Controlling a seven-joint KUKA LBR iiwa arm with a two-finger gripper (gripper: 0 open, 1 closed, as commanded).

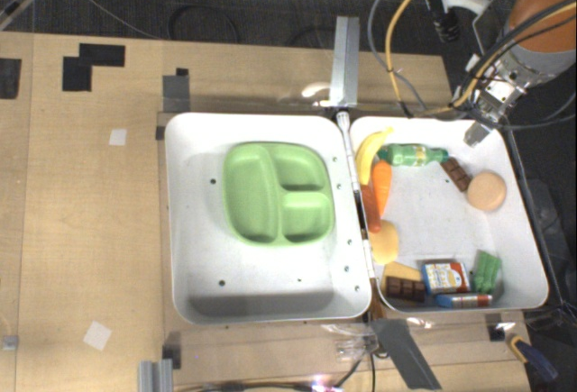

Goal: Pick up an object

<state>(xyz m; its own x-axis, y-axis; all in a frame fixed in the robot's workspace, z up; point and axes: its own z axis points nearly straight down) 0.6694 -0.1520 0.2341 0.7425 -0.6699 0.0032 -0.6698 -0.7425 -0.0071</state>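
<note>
The right bin holds several small items: a banana, a green bottle, a carrot, a brown chocolate piece, a tan round bun, a yellow-orange round piece, a small printed box, a green block and a red marker. My gripper hangs over the bin's far right corner, above and right of the bottle, with nothing seen between its fingers.
The left bin holds a green divided tray. A metal post stands behind the seam between the bins. Cables loop behind the right bin. The arm enters from the upper right.
</note>
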